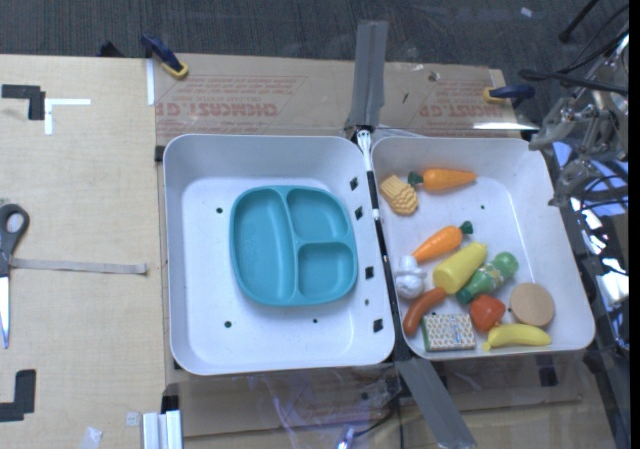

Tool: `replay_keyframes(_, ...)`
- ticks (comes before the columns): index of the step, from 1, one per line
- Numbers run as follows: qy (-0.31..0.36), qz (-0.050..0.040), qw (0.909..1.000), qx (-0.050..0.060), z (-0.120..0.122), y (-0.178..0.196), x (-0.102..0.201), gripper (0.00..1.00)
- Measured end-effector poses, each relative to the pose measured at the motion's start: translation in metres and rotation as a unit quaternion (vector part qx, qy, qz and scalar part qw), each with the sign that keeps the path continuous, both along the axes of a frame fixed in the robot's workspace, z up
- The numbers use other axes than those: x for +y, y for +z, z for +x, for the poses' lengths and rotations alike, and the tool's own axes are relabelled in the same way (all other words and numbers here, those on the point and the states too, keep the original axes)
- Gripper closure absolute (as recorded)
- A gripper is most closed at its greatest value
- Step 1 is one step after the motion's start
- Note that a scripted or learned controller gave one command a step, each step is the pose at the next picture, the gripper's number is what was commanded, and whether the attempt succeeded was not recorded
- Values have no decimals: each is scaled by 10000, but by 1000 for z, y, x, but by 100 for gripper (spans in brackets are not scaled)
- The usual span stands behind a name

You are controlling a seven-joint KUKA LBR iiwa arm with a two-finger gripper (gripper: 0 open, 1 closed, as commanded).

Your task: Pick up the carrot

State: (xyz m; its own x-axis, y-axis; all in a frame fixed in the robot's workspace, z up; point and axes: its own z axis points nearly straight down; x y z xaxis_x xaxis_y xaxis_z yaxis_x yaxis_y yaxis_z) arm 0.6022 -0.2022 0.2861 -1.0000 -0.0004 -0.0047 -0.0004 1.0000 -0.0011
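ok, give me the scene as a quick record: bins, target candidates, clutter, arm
left bin: holds a teal divided plate
right bin: toy food
target candidates: two carrots; far carrot beside a corn piece; middle carrot touching a yellow piece
other items: banana, tomato, sausage, cracker block, round tan disc
arm: at right edge, hand state unclear

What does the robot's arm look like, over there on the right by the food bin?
Only part of it can be made out. The arm appears at the frame's right edge, just beyond the right bin, as a cluster of grey metal parts with shiny highlights. Thin black cables loop around it, with bluish patches below. Finer shapes and markings are too small to tell.
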Motion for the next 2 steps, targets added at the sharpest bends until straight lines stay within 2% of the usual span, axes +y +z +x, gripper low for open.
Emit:
replay_keyframes(1,551,1,9985,4,12,-169,61,0)
replay_keyframes(2,425,0,9991,-16,-14,-192,94,0)
